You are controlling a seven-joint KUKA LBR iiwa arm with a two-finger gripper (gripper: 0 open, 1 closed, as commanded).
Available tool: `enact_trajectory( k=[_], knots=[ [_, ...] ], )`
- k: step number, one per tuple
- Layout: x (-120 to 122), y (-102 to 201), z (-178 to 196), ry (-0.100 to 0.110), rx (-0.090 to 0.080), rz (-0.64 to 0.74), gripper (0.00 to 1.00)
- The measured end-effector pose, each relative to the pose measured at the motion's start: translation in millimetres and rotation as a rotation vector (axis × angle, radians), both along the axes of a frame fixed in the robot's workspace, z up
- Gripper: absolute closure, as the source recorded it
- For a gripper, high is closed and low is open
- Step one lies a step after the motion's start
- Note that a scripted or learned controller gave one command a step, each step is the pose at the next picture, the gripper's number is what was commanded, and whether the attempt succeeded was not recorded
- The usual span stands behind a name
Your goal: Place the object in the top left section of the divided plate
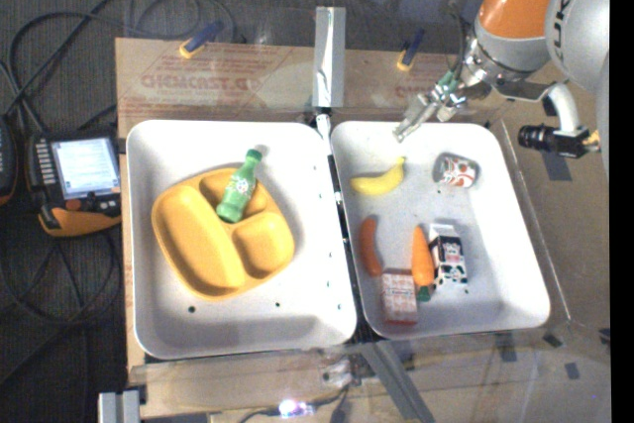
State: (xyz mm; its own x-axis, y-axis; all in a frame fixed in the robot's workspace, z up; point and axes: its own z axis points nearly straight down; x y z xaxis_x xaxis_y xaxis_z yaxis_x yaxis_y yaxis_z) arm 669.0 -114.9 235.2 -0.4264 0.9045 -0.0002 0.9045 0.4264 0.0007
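Bottle [238, 187] lies tilted across divider of yellow plate [188, 253]; could roll out. Gripper [421, 114] above right bin, open, empty.

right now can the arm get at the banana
Probably yes. The banana lies alone at the back of the right bin, with nothing on it or touching it, and the gripper hangs just above and behind it.

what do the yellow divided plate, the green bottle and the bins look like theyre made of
Divided plate: looks like matte moulded plastic, with an even yellow colour and soft rounded ridges.
Green bottle: probably plastic, slightly glossy, with a white cap and pale label; could be a toy.
Bins: seem smooth white plastic or enamelled metal, with a faint sheen; the view cannot settle which.
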Motion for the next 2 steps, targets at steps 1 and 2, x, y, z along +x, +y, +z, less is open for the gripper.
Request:
enact_trajectory(
  k=[1,2],
  knots=[
    [0.7,0.7,9.4,-0.001,-0.002,0.002,1.0],
    [0.6,0.5,9.3,-0.001,-0.003,0.001,0.0]
  ],
)
